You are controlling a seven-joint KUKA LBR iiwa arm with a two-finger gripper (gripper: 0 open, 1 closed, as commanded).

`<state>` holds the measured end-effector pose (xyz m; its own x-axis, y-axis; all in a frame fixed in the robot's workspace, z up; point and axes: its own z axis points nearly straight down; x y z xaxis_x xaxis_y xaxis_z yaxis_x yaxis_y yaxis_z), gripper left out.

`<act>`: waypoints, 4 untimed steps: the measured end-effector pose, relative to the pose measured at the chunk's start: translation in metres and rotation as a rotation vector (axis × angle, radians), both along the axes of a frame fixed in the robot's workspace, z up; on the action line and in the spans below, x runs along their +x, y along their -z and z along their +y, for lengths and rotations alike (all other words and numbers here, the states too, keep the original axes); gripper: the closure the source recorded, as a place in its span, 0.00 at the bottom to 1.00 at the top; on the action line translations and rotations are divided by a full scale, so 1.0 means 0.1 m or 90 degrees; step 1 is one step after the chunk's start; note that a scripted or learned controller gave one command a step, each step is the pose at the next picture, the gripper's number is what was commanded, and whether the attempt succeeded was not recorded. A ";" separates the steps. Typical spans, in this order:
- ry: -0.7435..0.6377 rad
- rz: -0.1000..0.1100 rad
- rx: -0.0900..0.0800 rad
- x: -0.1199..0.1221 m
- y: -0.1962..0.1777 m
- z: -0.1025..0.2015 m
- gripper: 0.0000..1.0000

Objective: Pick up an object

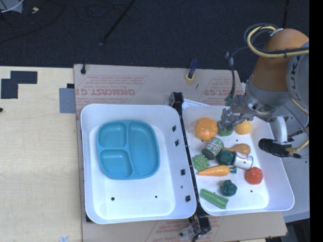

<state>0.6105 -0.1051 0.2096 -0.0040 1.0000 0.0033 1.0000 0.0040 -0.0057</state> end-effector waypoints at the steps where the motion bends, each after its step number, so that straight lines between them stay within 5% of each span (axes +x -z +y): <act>1: 0.000 0.001 0.000 -0.17 0.06 0.55 1.00; 4: -0.001 -0.001 -0.001 -0.51 -0.24 2.19 1.00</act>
